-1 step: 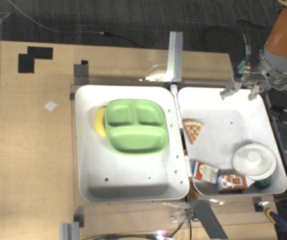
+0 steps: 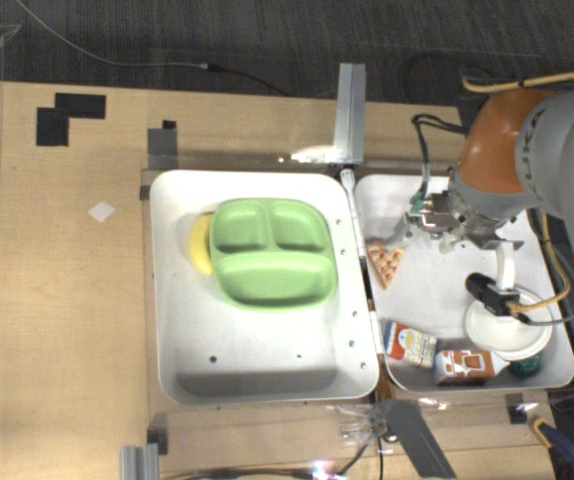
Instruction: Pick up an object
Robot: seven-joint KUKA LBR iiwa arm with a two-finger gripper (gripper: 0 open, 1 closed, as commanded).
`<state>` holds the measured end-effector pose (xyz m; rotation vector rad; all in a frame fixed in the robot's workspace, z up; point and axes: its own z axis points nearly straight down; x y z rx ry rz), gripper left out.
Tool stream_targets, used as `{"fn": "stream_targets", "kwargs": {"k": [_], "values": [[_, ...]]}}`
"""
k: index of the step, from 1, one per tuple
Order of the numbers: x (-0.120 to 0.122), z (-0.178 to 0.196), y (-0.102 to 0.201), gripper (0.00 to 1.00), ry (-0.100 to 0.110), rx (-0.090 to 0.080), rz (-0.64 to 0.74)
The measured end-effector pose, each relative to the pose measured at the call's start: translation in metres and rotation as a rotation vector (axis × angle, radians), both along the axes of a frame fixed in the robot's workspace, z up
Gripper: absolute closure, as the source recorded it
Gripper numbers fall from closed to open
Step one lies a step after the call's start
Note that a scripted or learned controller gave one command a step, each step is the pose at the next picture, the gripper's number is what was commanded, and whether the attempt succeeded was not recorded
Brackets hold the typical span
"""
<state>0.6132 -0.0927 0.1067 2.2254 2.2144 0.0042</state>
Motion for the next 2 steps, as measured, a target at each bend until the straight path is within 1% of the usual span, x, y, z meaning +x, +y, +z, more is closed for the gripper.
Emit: {"fn": "stream_targets", "kwargs": {"k": [1, 2], "values": [[-0.006, 0.077, 0.047, 0.00, 0.003, -0.001, 0.385], [-0.023, -0.007, 0.002, 0.00, -0.012, -0.004, 0.365]]}}
